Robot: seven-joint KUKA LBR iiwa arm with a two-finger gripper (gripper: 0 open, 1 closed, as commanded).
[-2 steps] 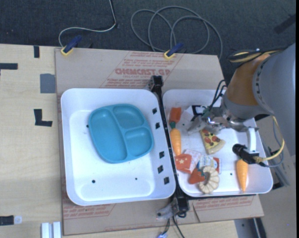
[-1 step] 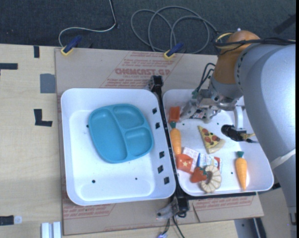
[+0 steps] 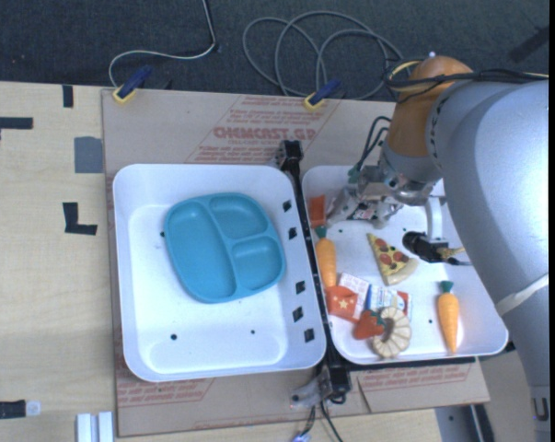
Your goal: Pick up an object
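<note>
Two shallow white bins sit side by side on the table [image 3: 38, 274]. The left bin [image 3: 148, 339] holds a single blue plate [image 3: 226, 247] with three compartments. It lies flat around the bin's middle, turned a little askew and shifted toward 12 o'clock.

The right bin [image 3: 424, 284] carries the loose things for picking. A long carrot [image 3: 326, 263] lies against the wall at 9 o'clock, running from 12 to 6. A pizza slice [image 3: 390, 258] rests near the centre. A second carrot [image 3: 448, 316] lies at 4 o'clock with its green top toward 12. A red-and-white packet [image 3: 355, 297] sits at 7 o'clock, and just beside it at 6 o'clock is a round tan cookie [image 3: 392, 334], with a small red piece [image 3: 373, 322] overlapping its edge. A small orange-red piece [image 3: 317, 210] sits in the corner at 10 o'clock.

The tool [image 3: 358, 203] is at the right bin's 12 o'clock end, close beside that orange-red piece. From this angle I cannot tell whether it is released or clenched.
</note>
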